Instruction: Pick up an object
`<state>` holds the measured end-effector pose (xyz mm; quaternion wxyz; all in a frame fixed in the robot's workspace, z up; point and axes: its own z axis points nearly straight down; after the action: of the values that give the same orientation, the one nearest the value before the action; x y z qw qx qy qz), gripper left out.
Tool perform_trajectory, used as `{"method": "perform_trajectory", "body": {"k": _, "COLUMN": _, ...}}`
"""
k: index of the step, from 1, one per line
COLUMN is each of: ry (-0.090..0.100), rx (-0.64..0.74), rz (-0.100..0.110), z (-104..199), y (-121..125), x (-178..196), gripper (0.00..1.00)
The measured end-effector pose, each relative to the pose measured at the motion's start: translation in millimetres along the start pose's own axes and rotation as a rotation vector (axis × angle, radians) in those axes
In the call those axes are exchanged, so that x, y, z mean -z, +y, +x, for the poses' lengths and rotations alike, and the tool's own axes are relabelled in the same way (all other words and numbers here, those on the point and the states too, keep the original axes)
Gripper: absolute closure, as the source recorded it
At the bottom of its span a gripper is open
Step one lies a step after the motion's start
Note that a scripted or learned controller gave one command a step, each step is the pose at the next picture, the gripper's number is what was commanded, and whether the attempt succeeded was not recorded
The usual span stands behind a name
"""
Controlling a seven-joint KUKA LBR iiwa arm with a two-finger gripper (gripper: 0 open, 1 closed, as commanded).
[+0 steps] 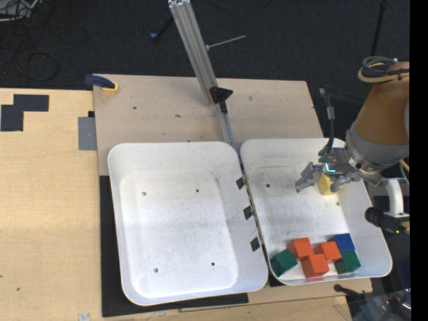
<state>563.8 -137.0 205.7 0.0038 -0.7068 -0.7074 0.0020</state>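
1. Pale wooden bench (47,199) carries two shallow white bins side by side, with dark floor and a slanted aluminium rail (197,49) at its far edge.

2. Nearest, in the near corner of the right bin (284,162), lies a tight cluster of blocks: two orange blocks (314,256), a green block (283,261) on the left, a blue block (344,241) and a second green block (348,264) against the bin's right rim. They touch one another, so a claw lowered among them would probably nudge neighbours aside or wedge between two; that crowding is the main risk if the arm goes for this pile.

3. The left bin (134,172) shows only its speckled white floor.

4. Farther back, near the right bin's right rim, the gripper (319,176) hangs low over the bin floor. A yellow block (326,184) sits right at it, partly hidden by the metal fingers. Whether the claw is clenched on the block or merely beside it I cannot tell.

5. Judged risk here: if the fingers only brush one side of the yellow block, closing could push it toward the rim, and lifting would bring up nothing. A hold on one corner could also let it twist out.
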Motion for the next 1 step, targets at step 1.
{"method": "perform_trajectory", "body": {"k": 1, "ry": -0.001, "rx": -0.002, "rz": -0.005, "z": -1.2, "y": 0.8, "x": 2.5, "gripper": 0.00}}
